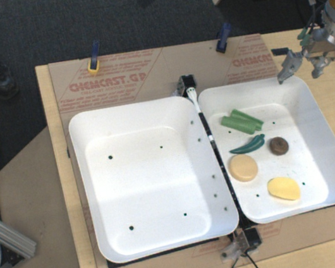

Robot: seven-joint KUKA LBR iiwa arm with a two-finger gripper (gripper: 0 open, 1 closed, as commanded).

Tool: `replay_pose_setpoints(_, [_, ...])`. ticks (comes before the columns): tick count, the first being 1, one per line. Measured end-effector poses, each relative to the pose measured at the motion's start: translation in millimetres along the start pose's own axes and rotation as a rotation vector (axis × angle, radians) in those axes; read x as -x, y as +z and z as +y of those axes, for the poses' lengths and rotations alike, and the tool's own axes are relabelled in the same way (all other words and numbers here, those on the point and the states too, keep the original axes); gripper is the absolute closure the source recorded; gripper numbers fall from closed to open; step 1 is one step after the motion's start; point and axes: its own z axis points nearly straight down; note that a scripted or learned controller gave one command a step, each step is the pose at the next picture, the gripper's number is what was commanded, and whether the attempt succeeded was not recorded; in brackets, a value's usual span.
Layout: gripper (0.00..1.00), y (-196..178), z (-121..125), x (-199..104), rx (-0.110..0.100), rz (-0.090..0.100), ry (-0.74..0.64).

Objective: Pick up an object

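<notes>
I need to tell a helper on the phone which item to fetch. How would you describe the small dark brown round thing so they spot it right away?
Look at the right bin of the two white ones. Near its middle, right of the curved teal pepper and above the yellow piece, lies the brown disc. It is the smallest and darkest item there; the other round one, the cream disc, is larger and pale.

Red printed lettering on the brown cardboard sheet (161, 60) beneath the bins reads "CHEMCAST G.P" at the upper left, above the left bin (85, 138). The same red wording repeats at the upper right, above the right bin (316, 104), where only part is legible. Smaller lines of print under each are too blurred to read.
</notes>
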Motion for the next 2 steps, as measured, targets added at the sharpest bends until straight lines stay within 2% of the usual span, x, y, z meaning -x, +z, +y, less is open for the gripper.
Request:
replay_pose_setpoints(1, [0.0,-192.7,11.9,11.6,0.018,-0.008,-0.002])
replay_pose_setpoints(2, [0.0,-247.3,-7.8,-89.1,0.01,0.0,-0.009])
